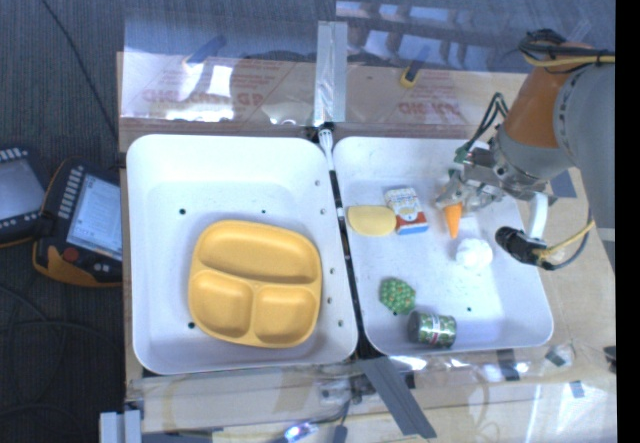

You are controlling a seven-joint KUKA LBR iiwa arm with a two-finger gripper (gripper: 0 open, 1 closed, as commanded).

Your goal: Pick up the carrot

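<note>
We find the small orange tapered plastic carrot [453, 219] in the right white bin [520, 331], directly beneath the end effector [462, 189]; grasp state unclear, we cannot tell. Carrot looks light, rigid, slick; we judge its thick upper end the best hold.

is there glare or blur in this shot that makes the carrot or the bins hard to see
In the camera view, glare streaks the clear sheet behind the bins; the carrot is small and soft-edged but clearly orange, right under the gripper; the yellow tray in the left bin is evenly lit; the right bin carries soft shadows; the can shows small highlights.
</note>
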